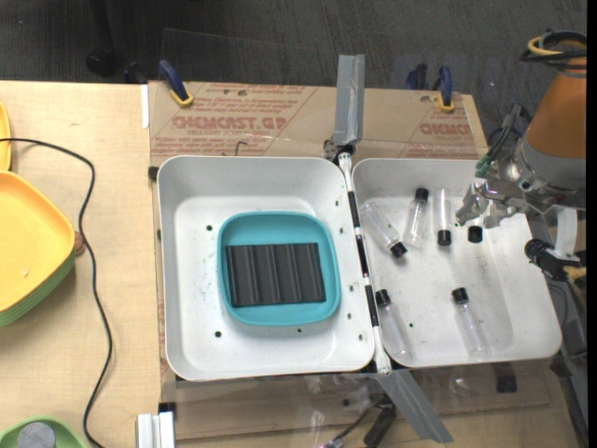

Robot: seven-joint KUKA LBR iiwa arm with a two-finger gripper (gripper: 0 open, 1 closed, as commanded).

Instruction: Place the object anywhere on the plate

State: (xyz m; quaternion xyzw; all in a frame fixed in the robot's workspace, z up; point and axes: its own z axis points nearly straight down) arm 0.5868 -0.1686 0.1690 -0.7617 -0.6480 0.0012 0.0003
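Note:
A teal plate (277,228) with a dark ridged centre lies in the left bin (187,278). Several clear vials with black caps are scattered in the right bin (522,297): one (415,215) near the back, one (383,229) by the left wall, one (469,320) toward the front, and one (389,317) along the divider. Two black caps (444,238) (474,234) sit close together. My gripper (474,210) hangs over the back right of the right bin, just above those caps. I see nothing held in it.
Cardboard (280,115) lies behind the bins, held by blue clamps (173,80). A yellow dish (28,250) and a black cable (93,278) rest on the wooden table to the left. A grey bar (350,101) stands at the bins' divider.

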